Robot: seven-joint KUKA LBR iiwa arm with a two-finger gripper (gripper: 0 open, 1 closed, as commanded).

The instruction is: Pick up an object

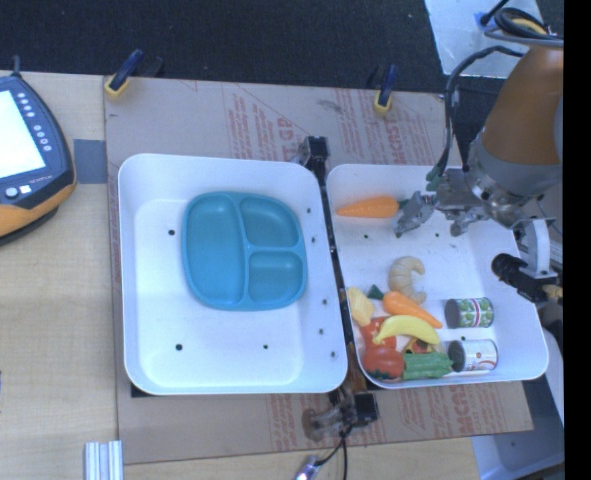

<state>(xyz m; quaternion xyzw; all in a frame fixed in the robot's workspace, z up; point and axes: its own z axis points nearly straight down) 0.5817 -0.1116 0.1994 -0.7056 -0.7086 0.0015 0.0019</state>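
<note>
Well, tapered orange carrot by claw.

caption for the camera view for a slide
Gripper hovers beside a carrot in the right bin; blue plate sits in the left bin.

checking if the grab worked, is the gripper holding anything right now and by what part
Nothing is held. The gripper hangs open over the right bin, just right of the carrot, with nothing between its fingers.
</note>
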